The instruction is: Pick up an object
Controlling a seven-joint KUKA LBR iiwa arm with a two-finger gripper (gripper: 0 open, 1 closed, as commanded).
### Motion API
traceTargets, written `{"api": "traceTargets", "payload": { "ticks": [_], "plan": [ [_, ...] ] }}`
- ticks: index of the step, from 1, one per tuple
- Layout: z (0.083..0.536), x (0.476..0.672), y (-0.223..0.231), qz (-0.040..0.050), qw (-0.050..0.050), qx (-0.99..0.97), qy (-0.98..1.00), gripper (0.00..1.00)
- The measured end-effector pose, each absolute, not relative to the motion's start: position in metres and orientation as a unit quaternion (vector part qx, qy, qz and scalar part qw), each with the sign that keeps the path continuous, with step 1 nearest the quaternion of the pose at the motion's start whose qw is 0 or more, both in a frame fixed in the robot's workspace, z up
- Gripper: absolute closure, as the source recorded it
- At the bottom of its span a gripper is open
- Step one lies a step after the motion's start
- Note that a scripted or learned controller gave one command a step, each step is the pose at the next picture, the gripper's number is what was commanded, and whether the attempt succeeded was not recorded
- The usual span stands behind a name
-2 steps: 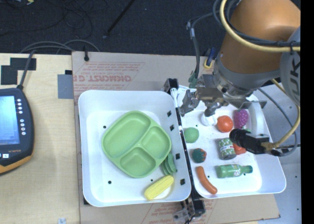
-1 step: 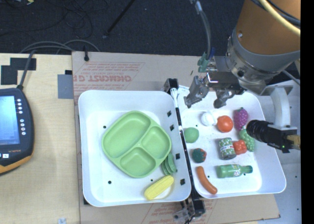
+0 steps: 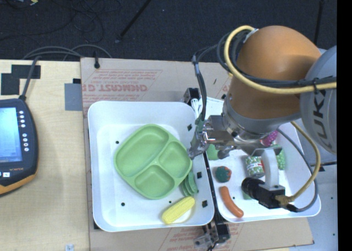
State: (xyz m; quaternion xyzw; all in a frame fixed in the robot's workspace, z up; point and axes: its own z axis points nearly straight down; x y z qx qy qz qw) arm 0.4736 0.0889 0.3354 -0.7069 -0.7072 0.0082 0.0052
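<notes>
My gripper (image 3: 199, 144) hangs low over the wall between the two bins, at the right edge of a green divided plate (image 3: 149, 159) that lies in the left bin (image 3: 104, 129). The arm's orange band and grey wrist cover the upper part of the right bin (image 3: 309, 207). Nothing shows as held in the gripper. Just below the gripper in the right bin are a dark green ball (image 3: 222, 174) and an orange sausage (image 3: 231, 201).
A yellow corn cob (image 3: 177, 210) lies at the left bin's front, beside a green ridged piece (image 3: 190, 184) tucked under the plate. A small green-and-white can (image 3: 254, 165), a pink item (image 3: 270, 138) and a green item (image 3: 282, 160) sit in the right bin. A pendant (image 3: 14, 143) lies far left.
</notes>
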Motion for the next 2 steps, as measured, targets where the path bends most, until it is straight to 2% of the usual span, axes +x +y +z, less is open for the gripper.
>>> {"api": "traceTargets", "payload": {
  "ticks": [1, 2],
  "plan": [
    [0.409, 0.491, -0.031, -0.0004, -0.003, -0.711, -0.703, 1.00],
    [0.490, 0.476, -0.042, -0.0021, -0.003, -0.707, -0.708, 1.00]
  ]
}}
